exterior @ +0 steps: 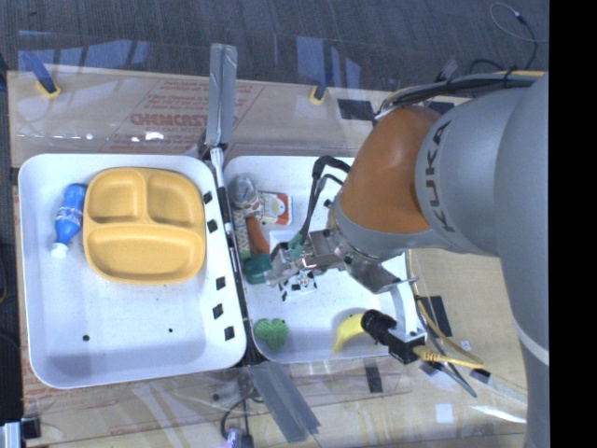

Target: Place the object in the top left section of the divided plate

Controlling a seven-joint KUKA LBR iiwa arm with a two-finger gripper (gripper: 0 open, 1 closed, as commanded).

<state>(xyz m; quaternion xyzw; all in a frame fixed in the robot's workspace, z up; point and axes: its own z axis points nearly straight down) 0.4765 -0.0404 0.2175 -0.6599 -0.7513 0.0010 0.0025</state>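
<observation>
A yellow divided plate [145, 224] lies in the upper part of the left bin [56, 343], with nothing in any of its three sections. My gripper [297, 276] hangs low over the middle of the right bin [308, 168]. It is just right of a green object [256, 269] and an orange carrot-like piece [257, 238]. Nothing shows clearly between the gripper's tips, and the wrist hides what lies under it.
A blue bottle [67, 215] lies left of the plate. The right bin also holds a grey item [242, 191], a white and orange packet [274, 208], a round green fruit [271, 332] and a yellow banana [347, 331]. The arm [410, 185] covers that bin's right side.
</observation>
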